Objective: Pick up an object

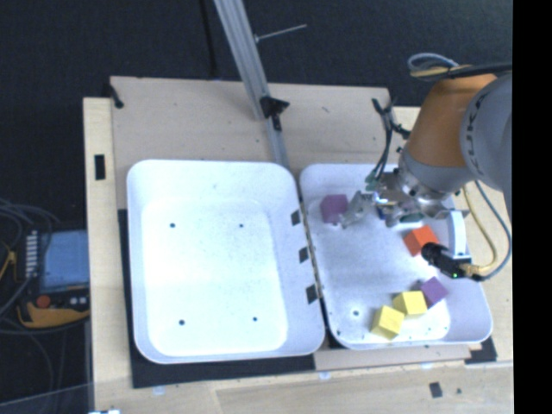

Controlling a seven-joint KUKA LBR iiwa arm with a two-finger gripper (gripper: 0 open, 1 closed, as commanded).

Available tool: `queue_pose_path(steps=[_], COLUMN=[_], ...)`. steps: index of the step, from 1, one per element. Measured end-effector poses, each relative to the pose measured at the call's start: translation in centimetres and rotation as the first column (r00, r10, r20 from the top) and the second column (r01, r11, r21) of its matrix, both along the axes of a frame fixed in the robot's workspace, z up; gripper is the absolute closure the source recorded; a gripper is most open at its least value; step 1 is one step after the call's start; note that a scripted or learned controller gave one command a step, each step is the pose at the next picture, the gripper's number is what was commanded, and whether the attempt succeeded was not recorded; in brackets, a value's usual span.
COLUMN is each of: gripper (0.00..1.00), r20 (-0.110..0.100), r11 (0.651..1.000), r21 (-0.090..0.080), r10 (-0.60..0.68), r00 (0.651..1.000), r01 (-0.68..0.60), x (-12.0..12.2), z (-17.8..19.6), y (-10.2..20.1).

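The bench (216, 110) carried two shallow white bins side by side. The left bin (216, 179) sat at 9 o'clock of the view, rounded corners, a few dark specks on its floor. The right bin (345, 266) sat at 3 o'clock, touching the left one along a shared edge with small dark clips.

The arm (448, 128), grey with an orange band, came in from 2 o'clock and hung over the upper part of the right bin. The gripper (352, 214) pointed toward 9 o'clock, metal fingers angled down near the bin floor. Fingers looked slightly apart, nothing seen between them.

Objects, all in the right bin:
- purple block (334, 207) at about 11 o'clock in the bin, a small matte mauve cube, just beside the gripper tip on its 9 o'clock side; contact could not be judged.
- orange block (420, 240) at 3 o'clock in the bin, partly hidden under the wrist hardware.
- yellow cube (410, 304) at 5 o'clock, touching a small purple piece (434, 290) on its 2 o'clock side.
- second yellow cube (388, 321) at 6 o'clock, just beside the first, tilted.

A grey metal pole (246, 50) ran from 12 o'clock down to the bins' junction.
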State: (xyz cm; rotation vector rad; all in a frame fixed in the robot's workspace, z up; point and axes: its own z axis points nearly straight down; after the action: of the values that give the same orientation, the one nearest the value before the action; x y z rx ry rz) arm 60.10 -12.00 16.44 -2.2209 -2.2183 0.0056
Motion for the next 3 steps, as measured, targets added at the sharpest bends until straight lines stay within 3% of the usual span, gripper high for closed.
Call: queue_pose_path(steps=[1, 2, 3], gripper=[0.00, 1.00, 1.00], r20=[0.000, 0.009, 0.008], r11=[1.000, 1.000, 1.000], r21=[0.000, -0.001, -0.001], r10=[0.000, -0.007, 0.004], r00=[1.000, 1.000, 1.000], r01=[0.000, 0.007, -0.004], x=[-0.2, 0.0, -0.2], z=[-4.6, -3.1, 1.4], y=[-0.9, -1.0, -0.4])
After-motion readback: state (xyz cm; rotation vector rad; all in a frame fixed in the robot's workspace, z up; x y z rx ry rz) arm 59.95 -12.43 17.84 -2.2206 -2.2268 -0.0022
